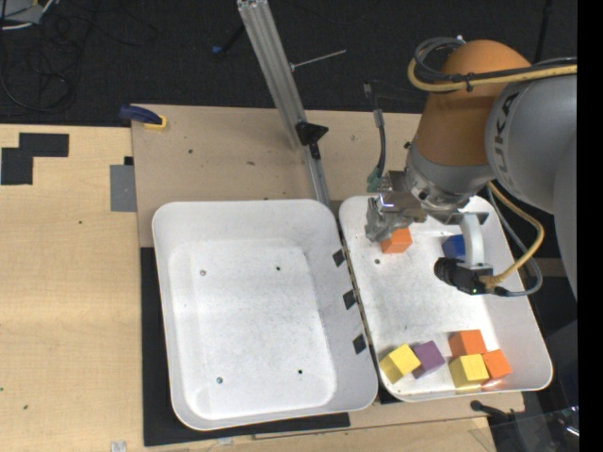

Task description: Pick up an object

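Note:
My gripper (383,222) hangs low over the far left corner of the right bin (429,299), under the grey arm with its orange band. A small orange block (397,241) sits right at the gripper's tip, on its near right side; whether it is held or just touched I cannot tell. A blue block (454,247) lies just to the right, partly hidden by a white part of the wrist. At the bin's near edge lie a yellow block (401,361), a purple block (429,355), an orange block (466,343), a second yellow block (468,371) and another orange block (496,363).
The left bin (245,213) lies beside the right one, with black clips along the shared edge. An aluminium rail (279,78) slants up from behind the bins. A blue and yellow clamp (142,115) sits at the bench's far left corner.

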You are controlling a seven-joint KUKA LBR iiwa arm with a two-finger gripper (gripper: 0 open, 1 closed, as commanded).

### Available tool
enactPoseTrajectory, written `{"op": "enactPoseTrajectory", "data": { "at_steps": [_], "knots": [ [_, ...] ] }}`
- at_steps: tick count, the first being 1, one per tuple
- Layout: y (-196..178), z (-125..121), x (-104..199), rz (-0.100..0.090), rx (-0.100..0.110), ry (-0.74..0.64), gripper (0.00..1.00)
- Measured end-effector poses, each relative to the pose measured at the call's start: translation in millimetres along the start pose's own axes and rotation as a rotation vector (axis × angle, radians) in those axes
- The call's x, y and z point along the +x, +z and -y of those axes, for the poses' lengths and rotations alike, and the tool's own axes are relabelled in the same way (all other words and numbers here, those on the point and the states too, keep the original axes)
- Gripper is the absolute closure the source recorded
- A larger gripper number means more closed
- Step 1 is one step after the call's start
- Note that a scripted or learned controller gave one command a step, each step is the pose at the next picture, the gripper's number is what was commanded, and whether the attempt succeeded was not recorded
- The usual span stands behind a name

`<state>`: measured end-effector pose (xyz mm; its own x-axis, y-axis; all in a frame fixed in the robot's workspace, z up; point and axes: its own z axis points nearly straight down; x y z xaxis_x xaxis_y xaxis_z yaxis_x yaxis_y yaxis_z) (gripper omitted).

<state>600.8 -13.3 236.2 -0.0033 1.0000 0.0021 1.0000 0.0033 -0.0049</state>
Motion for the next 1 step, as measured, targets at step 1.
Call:
{"op": "enactPoseTrajectory", "data": {
  "at_steps": [1],
  "knots": [
    [-7.1, -19.4, 51.3, 0.000, -0.004, -0.001, 1.00]
  ]
}}
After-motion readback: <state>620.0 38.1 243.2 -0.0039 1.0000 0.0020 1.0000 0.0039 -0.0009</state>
